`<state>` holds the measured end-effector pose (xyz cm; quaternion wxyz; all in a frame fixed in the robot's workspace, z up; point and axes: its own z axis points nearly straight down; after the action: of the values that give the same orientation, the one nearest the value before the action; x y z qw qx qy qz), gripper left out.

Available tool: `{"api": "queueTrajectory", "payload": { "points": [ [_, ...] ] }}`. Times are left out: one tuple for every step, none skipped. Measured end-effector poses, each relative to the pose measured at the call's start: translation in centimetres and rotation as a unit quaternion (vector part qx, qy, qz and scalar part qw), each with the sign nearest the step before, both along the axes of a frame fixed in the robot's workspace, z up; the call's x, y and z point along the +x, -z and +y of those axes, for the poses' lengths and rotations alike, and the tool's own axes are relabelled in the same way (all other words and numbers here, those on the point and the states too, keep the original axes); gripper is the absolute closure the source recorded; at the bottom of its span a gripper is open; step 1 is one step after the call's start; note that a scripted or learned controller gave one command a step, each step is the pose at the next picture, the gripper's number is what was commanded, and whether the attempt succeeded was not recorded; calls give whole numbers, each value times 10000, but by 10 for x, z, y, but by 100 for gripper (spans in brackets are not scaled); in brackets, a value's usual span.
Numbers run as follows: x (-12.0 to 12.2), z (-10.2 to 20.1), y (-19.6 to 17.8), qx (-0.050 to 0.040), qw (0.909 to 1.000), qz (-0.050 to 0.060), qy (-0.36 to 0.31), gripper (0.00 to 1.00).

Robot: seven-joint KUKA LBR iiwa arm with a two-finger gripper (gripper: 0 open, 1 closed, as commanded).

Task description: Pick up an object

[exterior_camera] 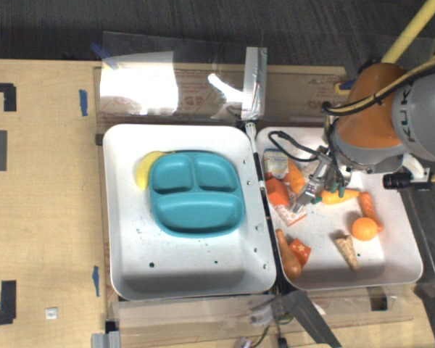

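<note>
Hovering low over right bin (399, 267), centre-right of frame: claw (304, 194) among orange toy pieces (279, 192). Claw state: cannot tell. Nothing visibly grasped; pick not yet done.

The teal divided plate (196, 192) looks like smooth, slightly glossy plastic; the white bins (123, 194) are matt; the bench (36, 216) resembles bare wood.

Grey arm (420, 114) with orange band (373, 118), black cables (293, 149), metallic claw (304, 196).
</note>
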<state>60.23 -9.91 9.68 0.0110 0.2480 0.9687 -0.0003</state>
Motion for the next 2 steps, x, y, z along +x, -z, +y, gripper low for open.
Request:
{"api": "queueTrajectory", "payload": {
  "points": [
    [8,-5,0,23,9999,7,-135,0],
    [6,2,-1,-19,9993,-33,-375,0]
  ]
}}
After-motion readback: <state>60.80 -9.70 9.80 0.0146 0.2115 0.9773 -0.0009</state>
